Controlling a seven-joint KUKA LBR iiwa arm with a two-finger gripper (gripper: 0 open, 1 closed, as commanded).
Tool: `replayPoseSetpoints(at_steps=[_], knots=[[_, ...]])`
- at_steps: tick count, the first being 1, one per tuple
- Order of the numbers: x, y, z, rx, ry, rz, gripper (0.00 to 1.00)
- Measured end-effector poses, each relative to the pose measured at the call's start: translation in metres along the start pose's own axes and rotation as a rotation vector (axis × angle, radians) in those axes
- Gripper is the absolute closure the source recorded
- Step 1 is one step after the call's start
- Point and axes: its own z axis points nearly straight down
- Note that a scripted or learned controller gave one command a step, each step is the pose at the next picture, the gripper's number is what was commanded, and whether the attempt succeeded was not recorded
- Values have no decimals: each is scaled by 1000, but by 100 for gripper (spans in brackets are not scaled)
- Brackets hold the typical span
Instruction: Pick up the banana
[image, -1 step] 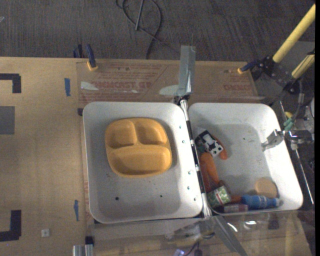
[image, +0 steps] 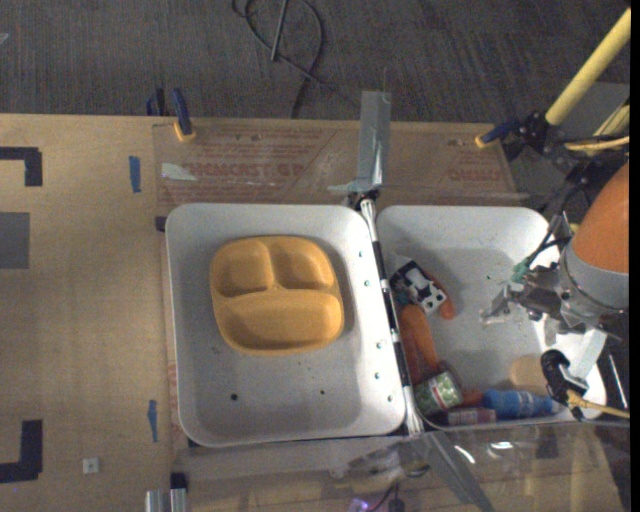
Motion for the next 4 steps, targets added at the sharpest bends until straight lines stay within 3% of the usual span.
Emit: replayPoseSetpoints(at_steps=[1,2,3,4], knots=[[70,-51,-22,1,-1,103,0],[139,-75,-28,-2,-1,581,0],[196,-91,-22,-2,-2,721,0],[155,-29,-22,-1,-2,692,0]])
